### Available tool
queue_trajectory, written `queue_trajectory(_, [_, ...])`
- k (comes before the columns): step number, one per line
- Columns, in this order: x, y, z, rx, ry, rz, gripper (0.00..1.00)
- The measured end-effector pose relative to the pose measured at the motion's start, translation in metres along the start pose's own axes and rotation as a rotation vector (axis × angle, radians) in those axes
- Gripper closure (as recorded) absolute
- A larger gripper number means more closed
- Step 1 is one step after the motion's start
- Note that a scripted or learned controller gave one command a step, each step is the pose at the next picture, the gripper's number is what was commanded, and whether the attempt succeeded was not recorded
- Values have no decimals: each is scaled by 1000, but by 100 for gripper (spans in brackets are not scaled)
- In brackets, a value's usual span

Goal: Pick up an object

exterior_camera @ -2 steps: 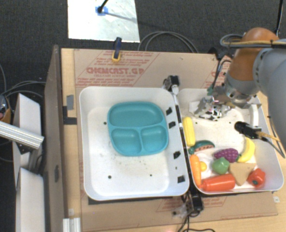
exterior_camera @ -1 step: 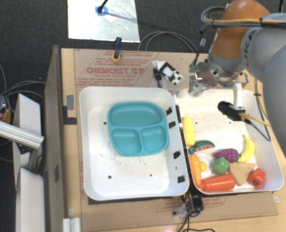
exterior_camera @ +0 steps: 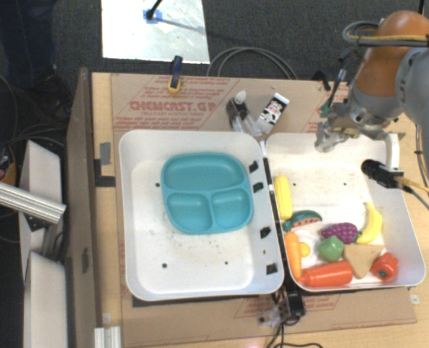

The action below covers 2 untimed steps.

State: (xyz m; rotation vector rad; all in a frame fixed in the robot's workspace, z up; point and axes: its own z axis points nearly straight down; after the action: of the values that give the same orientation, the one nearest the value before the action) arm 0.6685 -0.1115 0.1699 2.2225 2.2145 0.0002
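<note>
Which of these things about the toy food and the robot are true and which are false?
1. The teal divided plate sits in the left bin. True.
2. The corn cob lies on the teal plate. False: it lies in the right bin, by the wall between the bins.
3. The banana is in the right bin. True.
4. The gripper is holding the purple grapes. False: the grapes lie in the right bin among the other food, and the gripper is up near that bin's far edge.
5. The green apple is next to the grapes. True.
</note>
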Motion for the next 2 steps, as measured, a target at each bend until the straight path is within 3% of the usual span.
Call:
queue_trajectory(1, [-78, 1, -48, -4, -3, 1, 100])
queue_trajectory(2, [8, 1, -33, 2, 5, -14, 100])
